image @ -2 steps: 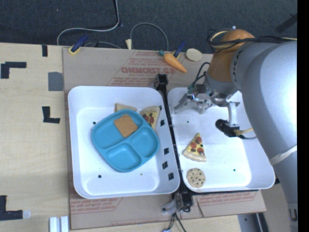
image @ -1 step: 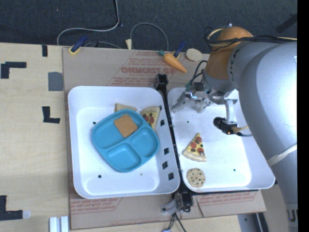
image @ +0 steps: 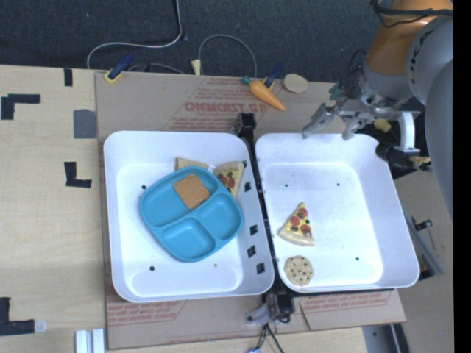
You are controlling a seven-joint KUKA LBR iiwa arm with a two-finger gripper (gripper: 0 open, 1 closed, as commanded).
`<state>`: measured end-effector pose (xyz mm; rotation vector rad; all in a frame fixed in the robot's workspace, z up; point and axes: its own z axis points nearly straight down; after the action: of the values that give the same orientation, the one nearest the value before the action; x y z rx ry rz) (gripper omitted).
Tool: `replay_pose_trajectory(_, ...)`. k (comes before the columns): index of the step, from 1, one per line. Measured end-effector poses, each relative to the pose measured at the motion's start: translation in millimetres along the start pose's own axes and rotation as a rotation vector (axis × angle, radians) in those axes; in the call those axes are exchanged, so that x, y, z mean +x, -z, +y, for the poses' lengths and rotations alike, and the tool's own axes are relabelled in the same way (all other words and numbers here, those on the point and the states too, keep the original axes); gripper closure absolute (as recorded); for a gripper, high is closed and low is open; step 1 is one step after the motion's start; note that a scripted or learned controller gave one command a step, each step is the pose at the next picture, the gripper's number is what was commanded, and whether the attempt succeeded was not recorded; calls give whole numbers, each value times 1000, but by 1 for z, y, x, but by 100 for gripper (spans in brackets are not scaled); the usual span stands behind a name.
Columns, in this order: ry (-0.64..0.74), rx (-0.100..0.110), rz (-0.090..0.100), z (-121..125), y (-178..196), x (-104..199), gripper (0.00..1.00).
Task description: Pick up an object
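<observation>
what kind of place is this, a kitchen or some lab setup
Most likely a robot lab test bench, not a kitchen: a grey arm's pincer hangs over two white bins, the food looks like toys, such as the pizza slice and cookie, and loose cables trail behind.

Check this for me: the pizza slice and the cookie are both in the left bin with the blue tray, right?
Not quite. In the camera view the pizza slice and the cookie lie in the right bin; the blue tray is in the left bin.
</observation>
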<state>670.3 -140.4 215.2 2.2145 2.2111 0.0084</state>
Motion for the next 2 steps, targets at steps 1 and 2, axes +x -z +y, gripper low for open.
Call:
replay_pose_trajectory(1, 0, 29, 8, -76, -117, 28, 0)
replay_pose_trajectory(2, 1, 5, 1, -123, -127, 46, 0)
